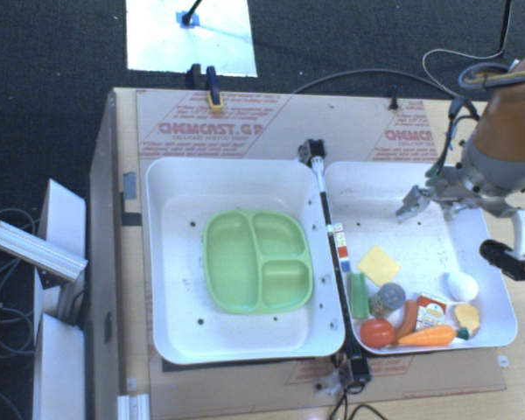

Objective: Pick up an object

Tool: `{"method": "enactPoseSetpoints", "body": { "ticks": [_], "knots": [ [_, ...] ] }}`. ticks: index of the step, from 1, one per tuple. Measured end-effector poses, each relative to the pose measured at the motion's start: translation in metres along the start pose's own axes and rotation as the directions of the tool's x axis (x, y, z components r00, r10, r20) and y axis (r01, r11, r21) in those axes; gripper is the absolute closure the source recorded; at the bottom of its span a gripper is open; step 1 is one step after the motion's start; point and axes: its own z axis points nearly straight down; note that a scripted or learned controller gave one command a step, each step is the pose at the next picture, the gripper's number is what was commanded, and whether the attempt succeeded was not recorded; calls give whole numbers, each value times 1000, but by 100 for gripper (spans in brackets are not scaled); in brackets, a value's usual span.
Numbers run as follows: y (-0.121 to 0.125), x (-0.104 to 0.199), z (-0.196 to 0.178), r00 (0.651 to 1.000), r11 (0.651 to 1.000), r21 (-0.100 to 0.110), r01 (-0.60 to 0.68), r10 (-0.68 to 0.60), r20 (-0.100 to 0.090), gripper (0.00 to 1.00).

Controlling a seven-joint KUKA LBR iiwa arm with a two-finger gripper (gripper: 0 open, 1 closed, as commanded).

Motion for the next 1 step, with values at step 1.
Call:
{"method": "enactPoseSetpoints", "body": {
  "ticks": [1],
  "knots": [
    [-13, 33, 114, 1000, 1000, 4, 1, -1, -2, 0]
  ]
}}
